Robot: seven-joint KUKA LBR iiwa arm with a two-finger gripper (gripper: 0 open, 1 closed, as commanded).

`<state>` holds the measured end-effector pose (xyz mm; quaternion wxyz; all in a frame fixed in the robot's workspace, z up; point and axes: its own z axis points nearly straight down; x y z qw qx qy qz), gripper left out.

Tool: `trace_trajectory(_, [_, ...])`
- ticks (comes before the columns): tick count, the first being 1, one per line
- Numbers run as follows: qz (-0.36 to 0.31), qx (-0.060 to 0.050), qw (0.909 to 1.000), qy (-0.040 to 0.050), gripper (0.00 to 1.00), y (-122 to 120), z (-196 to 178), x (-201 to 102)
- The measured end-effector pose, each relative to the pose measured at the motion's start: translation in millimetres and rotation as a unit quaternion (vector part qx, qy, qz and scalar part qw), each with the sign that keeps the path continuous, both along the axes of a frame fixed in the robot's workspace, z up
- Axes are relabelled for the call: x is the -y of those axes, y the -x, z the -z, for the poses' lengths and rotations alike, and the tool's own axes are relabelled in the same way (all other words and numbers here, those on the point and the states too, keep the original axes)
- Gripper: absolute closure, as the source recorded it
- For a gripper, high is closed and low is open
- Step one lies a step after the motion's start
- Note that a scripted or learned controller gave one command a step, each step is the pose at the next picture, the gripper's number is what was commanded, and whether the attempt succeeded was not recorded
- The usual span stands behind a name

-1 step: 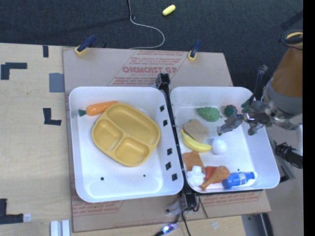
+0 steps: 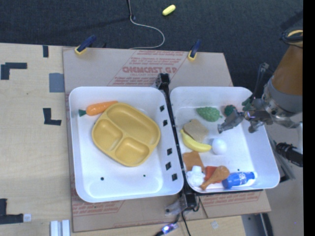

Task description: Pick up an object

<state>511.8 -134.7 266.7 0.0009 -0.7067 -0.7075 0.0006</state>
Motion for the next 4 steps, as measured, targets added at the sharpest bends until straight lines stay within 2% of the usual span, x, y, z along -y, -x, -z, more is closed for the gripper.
trace_trajectory(1, [0.001,-0.003,1.0,-0.0004,0.0,9.3,60.4,0.6])
trace_trajectory(2, [0.0,-0.002,1.0,-0.0003,0.0,9.7,104.4,-2.7])
trace_trajectory(3, [0.001,-0.003,1.0,-0.0007,0.0,22.0,157.9,-2.5])
trace_trajectory(4, [0.0,0.0,1.0,0.0003,0.0,22.4,183.3,-3.0])
